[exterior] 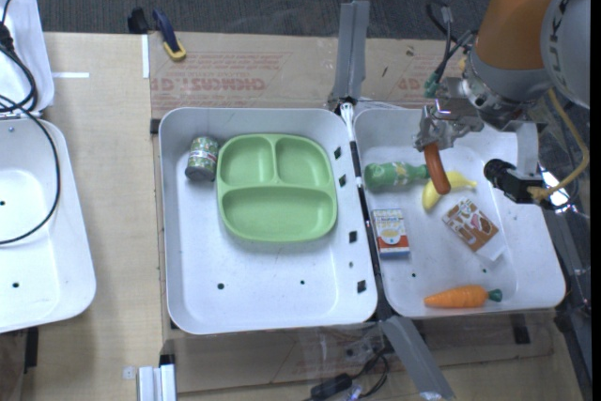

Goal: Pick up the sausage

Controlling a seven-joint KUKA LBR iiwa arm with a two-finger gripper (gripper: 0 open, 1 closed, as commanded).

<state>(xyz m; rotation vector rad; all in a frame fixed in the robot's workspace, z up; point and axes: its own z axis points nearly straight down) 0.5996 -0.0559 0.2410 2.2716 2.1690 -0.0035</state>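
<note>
- I see the gripper (435, 138) over the right bin (535, 291), its fingers closed on the upper end of the sausage (438, 169).
- The sausage hangs down from the fingers, long axis near vertical in the view, its lower end over the banana (443, 188), beside the green bottle (394, 174).
- My next move is a straight lift.

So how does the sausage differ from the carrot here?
The sausage is reddish brown and stands steeply, its top between the claw's fingers; the carrot is orange with a green end and lies flat along the right bin's front edge. Both are slim and elongated.
</note>
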